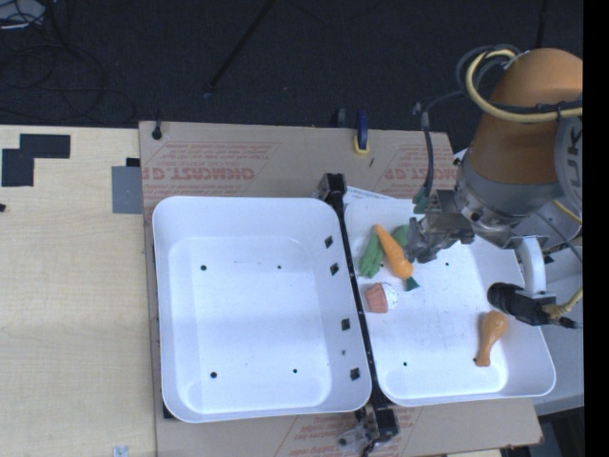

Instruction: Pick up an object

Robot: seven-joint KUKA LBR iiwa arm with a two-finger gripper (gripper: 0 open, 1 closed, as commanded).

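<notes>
there, carrot [393, 251] diag., tip lower-right

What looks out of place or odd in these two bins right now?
Nothing stands out. The toy carrot, green piece, pink piece and tan drumstick all lie loose in the right bin, none spilled outside.

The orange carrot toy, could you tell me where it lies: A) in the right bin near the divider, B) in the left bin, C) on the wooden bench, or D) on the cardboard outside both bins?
A: the orange carrot toy lies in the right bin, beside a green piece, with the gripper close by.
</notes>
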